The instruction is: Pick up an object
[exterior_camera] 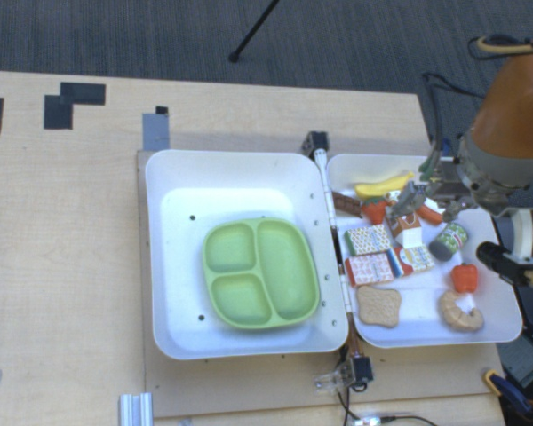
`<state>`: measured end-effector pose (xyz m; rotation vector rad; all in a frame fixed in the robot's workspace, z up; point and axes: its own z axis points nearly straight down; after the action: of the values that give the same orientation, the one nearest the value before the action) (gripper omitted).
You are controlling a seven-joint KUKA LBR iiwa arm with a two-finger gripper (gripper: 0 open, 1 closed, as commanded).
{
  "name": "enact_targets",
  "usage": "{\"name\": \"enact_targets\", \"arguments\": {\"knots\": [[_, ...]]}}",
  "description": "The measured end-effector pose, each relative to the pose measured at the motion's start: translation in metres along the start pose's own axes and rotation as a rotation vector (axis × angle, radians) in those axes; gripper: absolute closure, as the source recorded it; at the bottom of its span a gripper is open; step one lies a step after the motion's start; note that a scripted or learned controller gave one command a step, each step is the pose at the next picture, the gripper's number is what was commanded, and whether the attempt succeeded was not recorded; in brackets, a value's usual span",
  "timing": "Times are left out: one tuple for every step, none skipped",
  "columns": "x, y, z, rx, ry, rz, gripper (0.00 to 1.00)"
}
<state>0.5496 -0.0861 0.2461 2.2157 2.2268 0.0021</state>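
Right now we see the gripper [415, 204] low in the right bin [506, 327], and we cannot tell its state. Just beyond it lies the yellow banana [384, 185], long axis running across toward the left bin [173, 238]. Beside the gripper sit an orange carrot piece [374, 211] and a patterned box [368, 239].

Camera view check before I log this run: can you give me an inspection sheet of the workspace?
Surface: wooden bench bearing two white bins.
Job's things: right bin holds banana, small cartons, bread slice, can, bagel, orange item.
Clutter: green divided plate in left bin.
Grippers: gripper low over the right bin's top.
Cables: wires at bench's front edge.
Surroundings: grey carpet.
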Motion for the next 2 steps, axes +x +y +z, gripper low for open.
{"name": "enact_targets", "arguments": {"knots": [[-0.028, 0.004, 0.141, -0.003, -0.001, 0.002, 0.00], [-0.028, 0.006, 0.129, -0.007, -0.002, 0.002, 1.00]]}}
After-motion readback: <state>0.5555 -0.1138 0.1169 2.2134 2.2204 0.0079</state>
